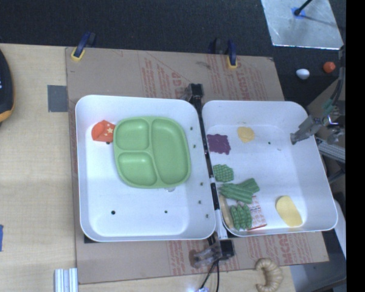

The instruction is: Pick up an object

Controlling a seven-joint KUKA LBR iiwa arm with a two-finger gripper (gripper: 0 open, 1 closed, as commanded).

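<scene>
The table (30, 181) was of light wood, overlaid by a brown cardboard sheet (170, 78) fastened at its far edge with two blue clamps (231, 52). Dark carpet (140, 11) lay beyond. A pale floor panel (298, 14) was at upper right. Lighting was even and bright.

Both bins seen from one fixed overhead camera
The bench (36, 181) is viewed at a slant from above, left bin (91, 218) and right bin (316, 187) framed whole, side by side
</scene>
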